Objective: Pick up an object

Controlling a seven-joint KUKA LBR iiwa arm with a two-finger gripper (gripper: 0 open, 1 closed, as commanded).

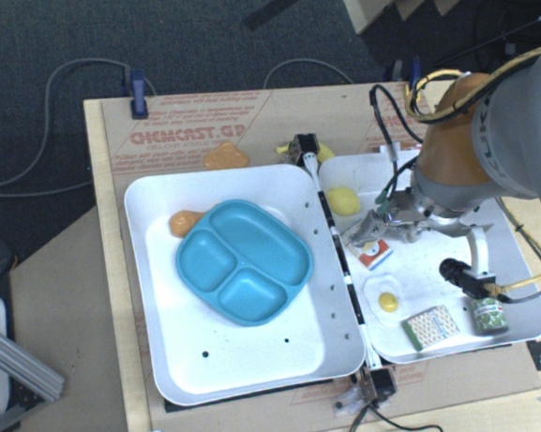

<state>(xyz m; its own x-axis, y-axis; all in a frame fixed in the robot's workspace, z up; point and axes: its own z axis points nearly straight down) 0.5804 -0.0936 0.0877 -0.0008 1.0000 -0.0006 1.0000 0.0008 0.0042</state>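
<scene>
Worktop [196, 123], pale, bearing two white bins side by side. Left bin [255, 357]: one blue three-compartment plate [244, 260], lying flat and turned at an angle; one orange piece [184, 223] touching the plate's upper-left rim, partly hidden by it. Right bin [419, 277], to the right of the plate, holds five items. Lemon [344, 200]: just right of the plate's upper edge. Card [375, 254], red and white: right of the plate's middle. Egg [388, 300], white with a yellow centre: right of the plate's lower edge. Packet [431, 326], green-edged and patterned: lower right of the plate, beyond the egg. Green piece [489, 314]: farthest right of the plate. Second orange lump [225, 155]: on bare worktop above the plate, outside both bins. Arm [517, 132]: enters from the right. Jaws: low over the right bin, right of the plate, just above the card; whether spread or closed cannot be told, and nothing is seen held.
</scene>
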